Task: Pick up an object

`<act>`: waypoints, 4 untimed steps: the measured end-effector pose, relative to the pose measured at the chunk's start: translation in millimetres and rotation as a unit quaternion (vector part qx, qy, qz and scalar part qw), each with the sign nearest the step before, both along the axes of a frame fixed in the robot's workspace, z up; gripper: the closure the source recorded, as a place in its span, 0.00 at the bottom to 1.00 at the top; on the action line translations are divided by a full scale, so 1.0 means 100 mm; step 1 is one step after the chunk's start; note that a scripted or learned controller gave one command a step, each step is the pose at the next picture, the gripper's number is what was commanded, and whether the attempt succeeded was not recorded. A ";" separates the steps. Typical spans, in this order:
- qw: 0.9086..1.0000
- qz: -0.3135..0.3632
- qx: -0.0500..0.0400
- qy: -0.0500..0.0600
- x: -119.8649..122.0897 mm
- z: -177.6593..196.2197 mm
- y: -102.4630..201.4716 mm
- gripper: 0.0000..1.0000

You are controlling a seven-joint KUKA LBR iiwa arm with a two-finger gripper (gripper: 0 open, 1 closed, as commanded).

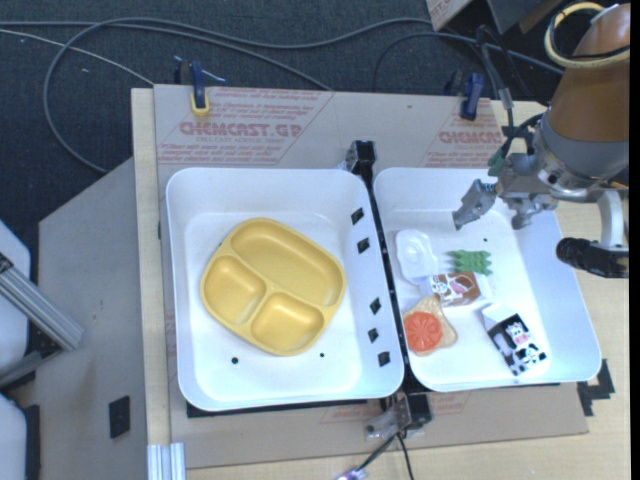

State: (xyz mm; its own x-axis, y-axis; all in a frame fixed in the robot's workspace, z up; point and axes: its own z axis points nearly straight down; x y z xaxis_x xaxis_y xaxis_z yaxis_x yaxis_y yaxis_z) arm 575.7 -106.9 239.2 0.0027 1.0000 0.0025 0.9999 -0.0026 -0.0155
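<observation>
White bins side by side, with my claw poised above the right one.

Largest first: the left bin (190,268) carries a yellow divided plate (272,285); the right bin (570,308), at the frame's right, holds every small object. My claw (496,211) hangs over that bin's upper part, its two fingers spread apart and nothing between them. Below it lie, in falling size, a white packet (415,253), an orange slice toy (426,331), a black-and-white block (516,342), a brown-and-white piece (460,288) and a green toy (470,261). I judge the green toy my nearest target: it sits just below the claw toward the frame's lower left, its long axis running roughly left to right.
</observation>
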 end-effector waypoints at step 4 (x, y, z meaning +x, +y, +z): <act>1.000 0.001 -0.001 -0.007 0.02 -1.48 0.05 0.00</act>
State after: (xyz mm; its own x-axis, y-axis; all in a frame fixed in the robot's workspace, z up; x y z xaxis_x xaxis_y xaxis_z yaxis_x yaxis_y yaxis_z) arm 577.4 -102.0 90.8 -0.0002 1.0000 0.0010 1.0000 0.0002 -0.0018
